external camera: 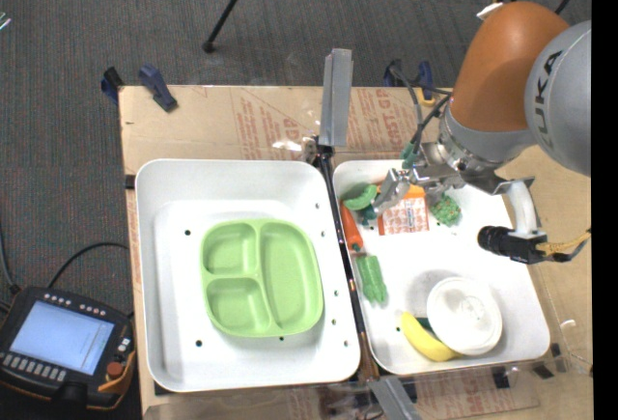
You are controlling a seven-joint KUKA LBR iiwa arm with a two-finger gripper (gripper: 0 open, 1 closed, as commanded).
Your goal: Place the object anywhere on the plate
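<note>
Plate, green and split into three sections, lying flat in the middle of the left bin, with nothing on it. No object between plate and gripper; candidates all in the right bin, across the divider. Gripper poised low at about 11 o'clock in that right bin, right above an orange-and-white carton and just beside a green leafy piece at its 9 o'clock. Cannot tell whether open or closed, nor whether anything is held; too crowded and too small to read. Also a small green floret at 3 o'clock of the carton, a carrot along the left wall, a green cucumber-like piece below it, a banana touching a white bowl at 5 o'clock. Judged to be at the picking step, placing not yet begun. Next, probably: secure a firm hold on the carton or the leafy piece, lift clear of the bin wall, travel toward 9 o'clock over the divider, lower over any section of the plate, release. Main demand: a clean grasp among close neighbours, without dragging the carrot or floret along.
</note>
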